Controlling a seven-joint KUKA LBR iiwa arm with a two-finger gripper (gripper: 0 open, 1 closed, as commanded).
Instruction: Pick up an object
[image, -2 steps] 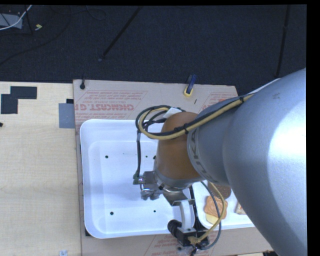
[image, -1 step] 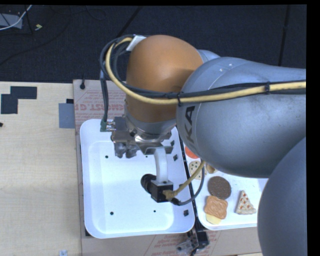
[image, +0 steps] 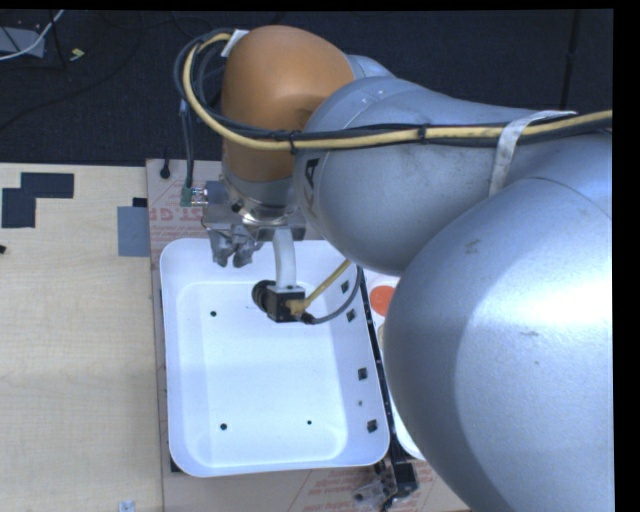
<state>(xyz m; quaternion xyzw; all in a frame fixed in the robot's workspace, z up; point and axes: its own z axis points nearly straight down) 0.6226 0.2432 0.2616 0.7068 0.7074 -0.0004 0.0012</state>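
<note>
I am looking down from the near side, where the front rim of the left bin (image: 260, 465) is curving round just above a strip of cardboard at the bottom edge. To its left the pale wooden bench (image: 70, 350) is lying flat and bare, giving wide free room on that side. To its right the grey arm (image: 500, 300) is bulking over nearly all of the right bin (image: 398, 432), leaving me only a thin white sliver of it beside the dividing rim.

Moving farther in, the left bin's floor is showing open white with a few small dark dots. Past the middle, a small black piece (image: 277, 301) on a yellow cable (image: 330, 285) is hanging low over the floor, below a pale post from the wrist. Level with it, the orange object (image: 381, 297) is peeking out in the right bin, just beyond the divider and tight against the arm's edge.

Farther still, the gripper (image: 233, 252) is hovering over the left bin's far rim, near its far left corner. I cannot tell whether it is apart or together, and I am seeing nothing held in it. Above it the orange band (image: 280, 90) is sitting over the bench's far edge, with dark floor beyond.
</note>
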